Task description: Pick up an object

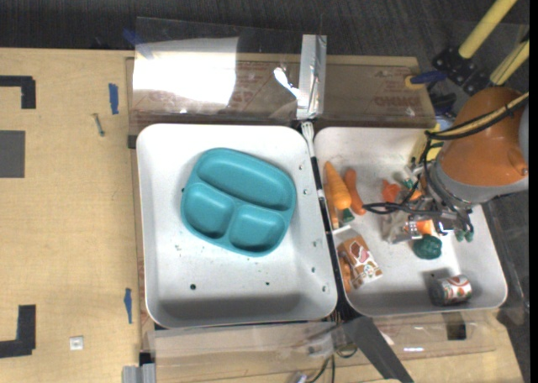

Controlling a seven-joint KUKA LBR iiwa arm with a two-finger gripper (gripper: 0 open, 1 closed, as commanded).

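The right bin [479, 285] holds several small objects. Two orange carrots [340, 191] lie by its left wall, and a brown snack packet [360, 259] lies below them. A small can [451, 289] rests on its side near the front right corner. A dark green round piece [427, 246] sits mid-bin, with small orange pieces [392, 191] above it. My gripper [414, 223] hangs low in the middle of this bin, just above the green piece and beside a small orange item [425, 226]. The wrist hides part of what lies beneath it.
The left bin [160, 280] carries a teal divided plate [239, 200] in its middle. A clear plastic sheet [218, 79] and a metal divider post [312, 75] stand behind the bins. The arm's orange band [487, 146] overhangs the right bin's back right corner.
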